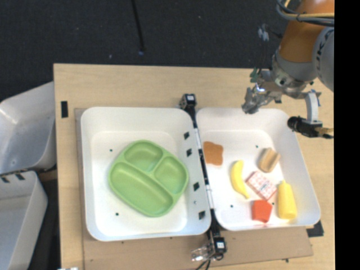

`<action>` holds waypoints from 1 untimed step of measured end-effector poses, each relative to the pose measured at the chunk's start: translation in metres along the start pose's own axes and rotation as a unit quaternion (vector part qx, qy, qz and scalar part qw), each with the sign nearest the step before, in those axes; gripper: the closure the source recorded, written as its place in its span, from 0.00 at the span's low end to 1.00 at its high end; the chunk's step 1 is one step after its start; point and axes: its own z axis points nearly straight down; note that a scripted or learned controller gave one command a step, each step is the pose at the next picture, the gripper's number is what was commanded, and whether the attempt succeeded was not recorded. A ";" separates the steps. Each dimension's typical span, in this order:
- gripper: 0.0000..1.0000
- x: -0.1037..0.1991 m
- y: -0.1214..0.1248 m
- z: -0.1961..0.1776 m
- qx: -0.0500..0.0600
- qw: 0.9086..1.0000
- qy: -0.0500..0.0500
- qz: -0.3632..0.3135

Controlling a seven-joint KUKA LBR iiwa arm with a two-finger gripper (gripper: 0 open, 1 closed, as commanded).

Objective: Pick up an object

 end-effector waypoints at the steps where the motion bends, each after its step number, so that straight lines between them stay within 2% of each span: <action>1: 1.00 0.045 -0.022 0.006 0.000 1.000 0.000 0.000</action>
